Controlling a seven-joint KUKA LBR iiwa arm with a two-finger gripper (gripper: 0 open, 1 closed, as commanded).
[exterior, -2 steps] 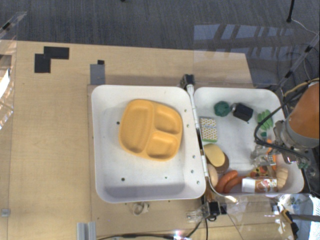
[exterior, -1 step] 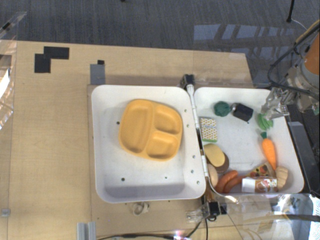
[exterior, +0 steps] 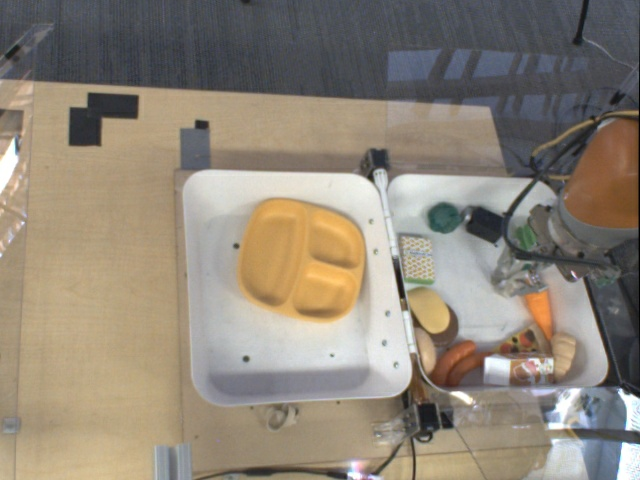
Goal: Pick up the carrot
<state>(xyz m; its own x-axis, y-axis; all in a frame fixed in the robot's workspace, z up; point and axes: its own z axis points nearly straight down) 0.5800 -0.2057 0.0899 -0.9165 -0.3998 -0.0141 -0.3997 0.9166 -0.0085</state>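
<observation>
A pale wooden worktop (exterior: 100,298) stands on dark grey ribbed carpet (exterior: 330,23), with black tape patches near its far left corner and clear plastic sheeting at its edges. Two shallow white plastic bins sit side by side on it, meeting along a thin metal divider.

The left bin (exterior: 215,368) holds a yellow-orange plastic tray with three rounded compartments (exterior: 300,258), lying near its far right part.

The right bin (exterior: 470,298) is crowded. At its far side lie a small dark green lumpy object (exterior: 445,216) and a black block (exterior: 485,224). Just beside the divider is a small box with a green and yellow pattern (exterior: 417,258), and nearer, a round tan and brown piece (exterior: 432,313). Along the near wall lie a red sausage-like shape (exterior: 455,361), a white tube with a dark label (exterior: 518,369) and a beige bread-like piece (exterior: 565,351).

The short, tapered orange carrot (exterior: 541,314) lies at the right of this bin, pointing nearward, just beside the beige piece.

The grey arm with its orange band (exterior: 606,178) reaches in from the right, and its metal tool (exterior: 520,276) hangs just far-left of the carrot; whether its tips are spread or pressed together cannot be told.
</observation>
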